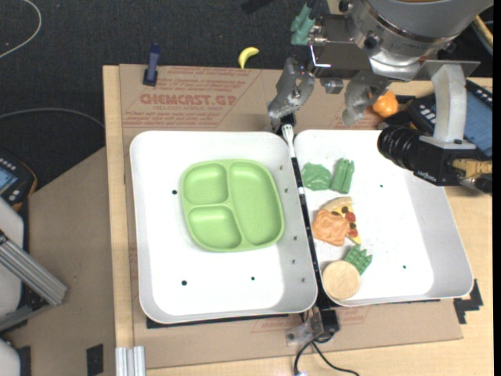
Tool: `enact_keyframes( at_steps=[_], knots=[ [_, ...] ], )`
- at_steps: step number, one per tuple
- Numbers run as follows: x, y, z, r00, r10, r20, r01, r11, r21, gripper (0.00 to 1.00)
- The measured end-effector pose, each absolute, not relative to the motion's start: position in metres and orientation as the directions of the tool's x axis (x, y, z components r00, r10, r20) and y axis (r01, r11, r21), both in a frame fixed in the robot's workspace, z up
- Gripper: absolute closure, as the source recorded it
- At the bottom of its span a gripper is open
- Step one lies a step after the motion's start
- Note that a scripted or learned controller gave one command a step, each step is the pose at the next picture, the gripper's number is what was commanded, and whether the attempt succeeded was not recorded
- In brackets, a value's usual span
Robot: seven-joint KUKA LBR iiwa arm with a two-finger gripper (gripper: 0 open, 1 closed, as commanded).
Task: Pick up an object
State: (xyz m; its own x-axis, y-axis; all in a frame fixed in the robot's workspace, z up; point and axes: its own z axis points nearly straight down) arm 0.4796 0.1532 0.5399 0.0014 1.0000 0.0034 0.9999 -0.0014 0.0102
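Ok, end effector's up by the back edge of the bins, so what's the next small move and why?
Probably bring the end effector forward and down over the right bin. It sits high above the bins' far rim with nothing visible between its fingers, while the pickable pieces, the green toys, pizza slice and round cracker, cluster along that bin's left side. The green toys look nearest.

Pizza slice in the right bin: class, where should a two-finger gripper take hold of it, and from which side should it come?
Probably from straight above, closing across the middle of the pizza slice. It lies flat on the right bin, so its sides offer little to catch. The round cookie and a green piece crowd its near end, and the bins' shared wall runs along its left, so its bare right side leaves most room for a finger.
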Motion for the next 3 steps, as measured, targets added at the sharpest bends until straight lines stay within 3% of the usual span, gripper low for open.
enact_keyframes(
  at_steps=[1, 2, 3],
  knots=[
    [0.480, 0.155, 0.546, -0.002, 1.000, 0.000, 1.000, 0.002, 0.005, 1.00],
    [0.478, 0.119, 0.404, 0.005, 1.000, -0.006, 1.000, -0.005, -0.016, 1.00],
    [0.480, 0.158, 0.498, -0.005, 1.000, 0.004, 1.000, 0.005, 0.011, 1.00]
  ],
)
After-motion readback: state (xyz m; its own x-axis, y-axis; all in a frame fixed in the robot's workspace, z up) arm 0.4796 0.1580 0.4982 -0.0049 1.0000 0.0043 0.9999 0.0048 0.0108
